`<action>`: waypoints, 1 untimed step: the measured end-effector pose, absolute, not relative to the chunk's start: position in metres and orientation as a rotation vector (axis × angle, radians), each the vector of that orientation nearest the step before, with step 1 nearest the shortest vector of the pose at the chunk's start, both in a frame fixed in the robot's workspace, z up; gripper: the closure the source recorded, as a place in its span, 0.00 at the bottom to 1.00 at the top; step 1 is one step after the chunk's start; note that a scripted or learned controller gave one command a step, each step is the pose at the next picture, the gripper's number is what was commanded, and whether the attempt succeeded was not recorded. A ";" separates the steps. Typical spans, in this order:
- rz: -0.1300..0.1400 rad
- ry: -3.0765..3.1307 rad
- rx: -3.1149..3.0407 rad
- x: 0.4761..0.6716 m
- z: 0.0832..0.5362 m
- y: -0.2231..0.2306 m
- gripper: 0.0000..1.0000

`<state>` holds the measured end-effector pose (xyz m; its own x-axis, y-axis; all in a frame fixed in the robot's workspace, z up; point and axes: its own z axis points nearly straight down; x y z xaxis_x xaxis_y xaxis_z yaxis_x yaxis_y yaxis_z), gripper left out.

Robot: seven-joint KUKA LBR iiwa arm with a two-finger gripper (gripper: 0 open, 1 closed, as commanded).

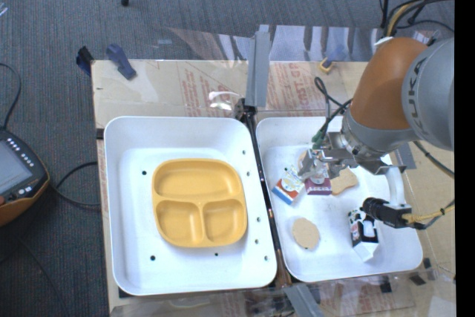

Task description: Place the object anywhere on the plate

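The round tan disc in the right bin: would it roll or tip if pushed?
The round tan disc lies flat on the right bin, so it would probably slide, not roll or tip. It looks thin and low, so likely light, and awkward for fingers to get under.

Robotics lab, KUKA arm (404, 96), 2 bins (119, 159)

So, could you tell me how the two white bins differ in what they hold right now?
The left bin holds one thing, a yellow divided plate lying flat. The right bin holds several small loose items, among them a round tan cookie and a small carton, with the gripper low over them. Both are shallow and white, side by side.
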<state>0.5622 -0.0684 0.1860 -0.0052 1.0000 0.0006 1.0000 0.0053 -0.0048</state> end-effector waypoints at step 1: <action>0.007 -2.224 -2.209 0.503 0.185 0.019 1.00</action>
<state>0.5034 0.0190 0.1854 -0.0064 1.0000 0.0019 0.9999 0.0064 -0.0080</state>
